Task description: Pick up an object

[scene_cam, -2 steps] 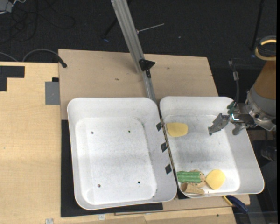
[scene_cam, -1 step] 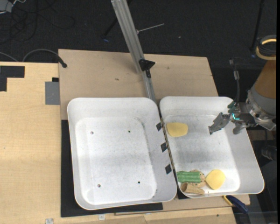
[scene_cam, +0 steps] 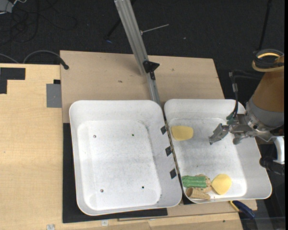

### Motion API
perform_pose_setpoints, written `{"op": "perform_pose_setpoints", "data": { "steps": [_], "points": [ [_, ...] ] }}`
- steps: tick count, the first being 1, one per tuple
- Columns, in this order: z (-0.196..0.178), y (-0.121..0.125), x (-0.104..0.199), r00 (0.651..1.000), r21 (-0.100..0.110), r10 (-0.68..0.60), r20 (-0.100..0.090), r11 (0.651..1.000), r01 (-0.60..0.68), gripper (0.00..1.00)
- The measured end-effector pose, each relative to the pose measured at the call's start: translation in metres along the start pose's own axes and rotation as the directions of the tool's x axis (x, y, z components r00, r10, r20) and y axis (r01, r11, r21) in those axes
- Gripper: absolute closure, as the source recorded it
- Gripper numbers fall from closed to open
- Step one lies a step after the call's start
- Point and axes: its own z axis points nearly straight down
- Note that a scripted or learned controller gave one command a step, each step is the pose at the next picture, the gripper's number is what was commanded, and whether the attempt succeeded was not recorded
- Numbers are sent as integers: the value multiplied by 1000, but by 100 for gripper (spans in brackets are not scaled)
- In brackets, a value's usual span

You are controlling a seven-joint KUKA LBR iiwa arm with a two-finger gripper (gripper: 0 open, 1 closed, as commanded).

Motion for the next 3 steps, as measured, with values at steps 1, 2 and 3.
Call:
{"op": "perform_pose_setpoints", "data": {
  "steps": [1, 2, 3],
  "points": [
    [48, -4, -7, 1000, 0, 0, 0, 1000, 0, 0],
    [96, -3, -7, 1000, -8, 0, 2, 1000, 0, 0],
    [85, -4, -8, 1000, -8, 6, 1, 1000, -6, 100]
  ]
}}
